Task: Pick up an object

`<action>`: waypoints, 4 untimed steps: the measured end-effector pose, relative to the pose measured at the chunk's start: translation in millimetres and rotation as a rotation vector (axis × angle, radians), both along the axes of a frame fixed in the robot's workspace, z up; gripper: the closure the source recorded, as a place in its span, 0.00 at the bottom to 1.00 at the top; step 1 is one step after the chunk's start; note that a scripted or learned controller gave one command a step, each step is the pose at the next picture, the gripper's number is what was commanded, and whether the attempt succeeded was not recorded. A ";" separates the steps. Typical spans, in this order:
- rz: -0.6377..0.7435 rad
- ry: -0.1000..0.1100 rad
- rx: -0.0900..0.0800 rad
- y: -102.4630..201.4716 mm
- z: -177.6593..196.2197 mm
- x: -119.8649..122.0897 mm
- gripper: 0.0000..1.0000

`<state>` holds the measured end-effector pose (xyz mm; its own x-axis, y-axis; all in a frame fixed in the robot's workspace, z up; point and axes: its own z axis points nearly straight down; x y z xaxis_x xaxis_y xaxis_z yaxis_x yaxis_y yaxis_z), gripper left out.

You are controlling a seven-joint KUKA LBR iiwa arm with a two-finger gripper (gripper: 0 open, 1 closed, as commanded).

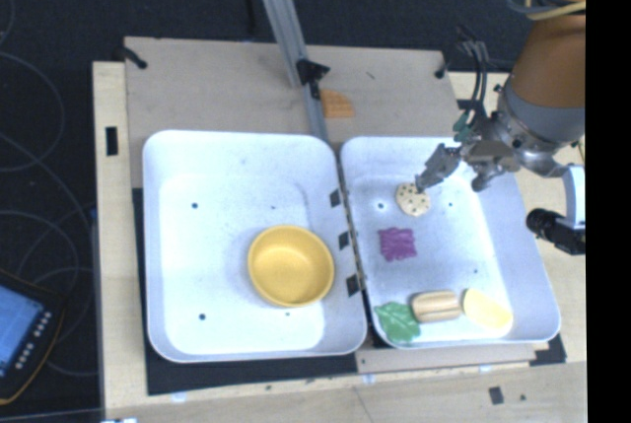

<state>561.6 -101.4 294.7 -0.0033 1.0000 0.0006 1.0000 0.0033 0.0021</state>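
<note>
In right bin (513,244), upper part: tool (455,167) low over the floor, reaching in from the right on grey arm (547,66) with orange band. One dark finger angled down-left toward small round cookie-like disc (413,199), tip at or just beside disc's upper right edge; a second finger further right, apart from the first. Looks spread open, nothing between the fingers. Contact with disc: cannot tell, too small.

Elsewhere in right bin: purple crumpled piece (397,243) just below the disc, near middle. Along front wall: green leafy piece (396,319), tan cylinder (437,305) beside it, pale yellow lemon-like piece (487,310) touching or nearly touching the cylinder's right end. In left bin (177,175): yellow bowl (289,264), upright, toward front right. On counter (197,76) behind bins: small orange piece (336,105), next to slanted metal post (276,7).

Progress, as judged: early. Approach apparently made, disc the likely target. No grasp, no lift; all items resting on bin floors. Left to do: close on an object, raise it clear. Risk: thin flat disc, easy to slip out or get pushed aside.
</note>
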 end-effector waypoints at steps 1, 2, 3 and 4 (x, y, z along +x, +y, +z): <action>-0.001 0.000 0.000 0.1 0.0 0.0 0.00; -0.006 0.007 -0.003 0.9 -61.4 5.0 0.00; -0.006 0.008 -0.003 2.7 -123.5 8.1 0.00; -0.005 0.008 -0.003 4.5 -182.6 -1.0 0.00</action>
<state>560.7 -96.9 112.1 0.0015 1.0000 -0.0019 1.0000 -0.0015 -0.0056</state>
